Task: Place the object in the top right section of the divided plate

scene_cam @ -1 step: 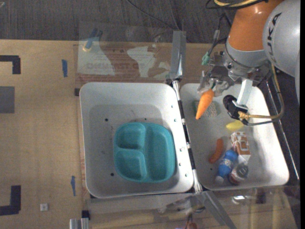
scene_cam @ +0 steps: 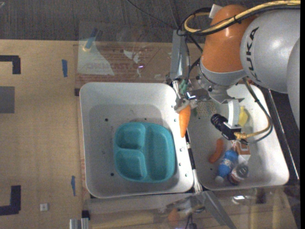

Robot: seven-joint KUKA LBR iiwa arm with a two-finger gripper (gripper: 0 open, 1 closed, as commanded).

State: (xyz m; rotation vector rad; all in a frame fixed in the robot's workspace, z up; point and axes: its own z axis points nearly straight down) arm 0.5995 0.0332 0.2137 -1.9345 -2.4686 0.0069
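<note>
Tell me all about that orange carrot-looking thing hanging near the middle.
The orange carrot-shaped toy looks like smooth plastic, long and tapering, pointed end down toward the bins' shared rim. Its thick top sits at the two-finger gripper, which seems to pinch it. It hangs over the divide between the left white bin and its neighbour.
</note>
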